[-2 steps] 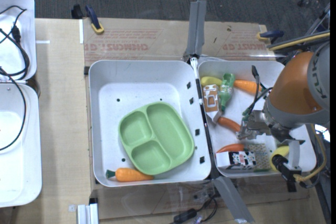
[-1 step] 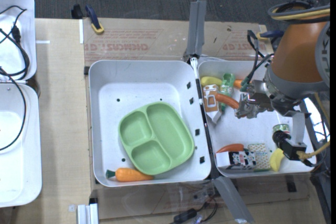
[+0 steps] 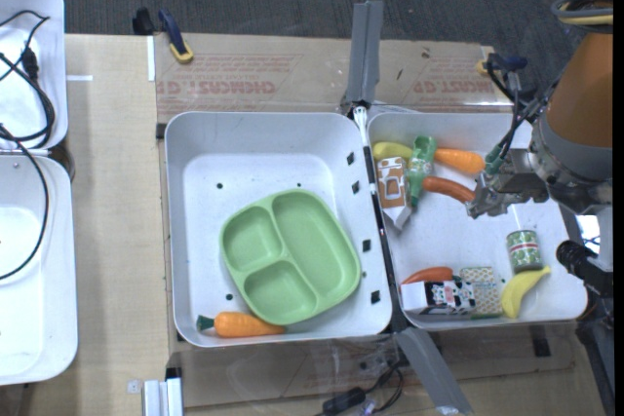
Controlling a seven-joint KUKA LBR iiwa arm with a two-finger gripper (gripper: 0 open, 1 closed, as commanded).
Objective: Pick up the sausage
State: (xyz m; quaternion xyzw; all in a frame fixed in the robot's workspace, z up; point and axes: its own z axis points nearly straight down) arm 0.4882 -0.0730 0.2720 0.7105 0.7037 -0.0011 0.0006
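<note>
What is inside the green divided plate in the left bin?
The green divided plate shows three bare compartments; nothing lies in them. A carrot lies beside its lower edge on the left bin floor. Whatever the plate covers underneath cannot be seen.

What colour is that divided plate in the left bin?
Light green, plain with no pattern: the divided plate, seen clearly in the camera view.
</note>
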